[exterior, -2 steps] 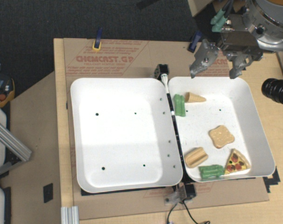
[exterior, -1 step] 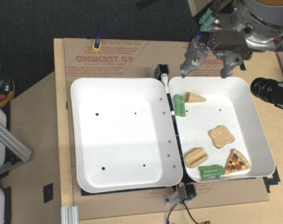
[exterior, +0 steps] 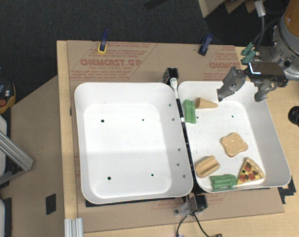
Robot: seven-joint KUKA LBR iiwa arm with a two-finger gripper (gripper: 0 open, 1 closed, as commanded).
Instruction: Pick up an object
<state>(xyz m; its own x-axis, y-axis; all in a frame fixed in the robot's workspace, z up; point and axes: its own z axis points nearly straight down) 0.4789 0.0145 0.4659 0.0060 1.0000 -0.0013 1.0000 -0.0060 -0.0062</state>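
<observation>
- A small tan cone-shaped piece lies in the right bin, just below and to the left of the left finger, close to it but apart.
- The gripper hangs over the far part of that bin with its 2 fingers spread wide and nothing between them; the right finger sits over the bin's far right rim.
- A green stick lies further left of the fingers, along the bin's left wall, just beside the cone.
- A toast-like slice rests well below the fingers, near the bin's middle.
- Further below, at the near edge, lie a tan bread roll, a green block and a pizza slice, the last 2 touching.
- The left bin stands well to the left of the fingers, touching the right bin along a dark seam.
- Both bins sit on a brown cardboard sheet held by 2 clips at its far edge.
</observation>
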